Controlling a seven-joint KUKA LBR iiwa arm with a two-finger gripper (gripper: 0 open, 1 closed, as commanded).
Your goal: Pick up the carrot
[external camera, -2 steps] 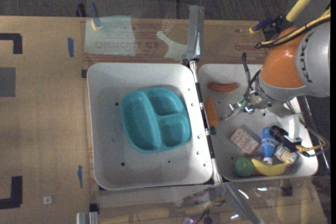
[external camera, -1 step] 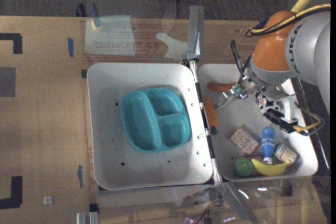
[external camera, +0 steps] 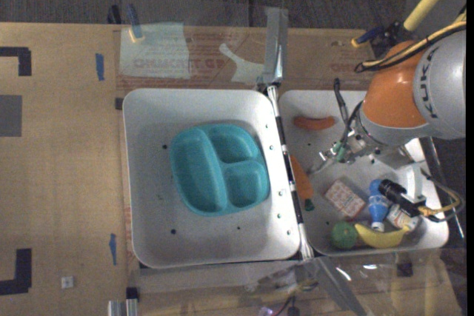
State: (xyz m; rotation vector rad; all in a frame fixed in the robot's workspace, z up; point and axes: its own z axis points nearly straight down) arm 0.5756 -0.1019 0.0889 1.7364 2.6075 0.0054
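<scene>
The carrot (external camera: 299,177) is a slim orange piece with a small green top at its near end. It lies along the left wall of the right bin (external camera: 435,233). My gripper (external camera: 337,153) hangs low over the middle of that bin, a little to the right of the carrot and apart from it. Nothing is visibly held in it. The grey arm with its orange band reaches in from the right and covers the bin's upper right part.
An orange-red sausage-shaped piece (external camera: 315,123) lies at the back of the right bin. Near its front are a patterned cracker box (external camera: 344,197), a blue bottle (external camera: 378,208), a banana (external camera: 381,236) and a green fruit (external camera: 343,234). The left bin (external camera: 148,122) holds a teal divided plate (external camera: 219,168).
</scene>
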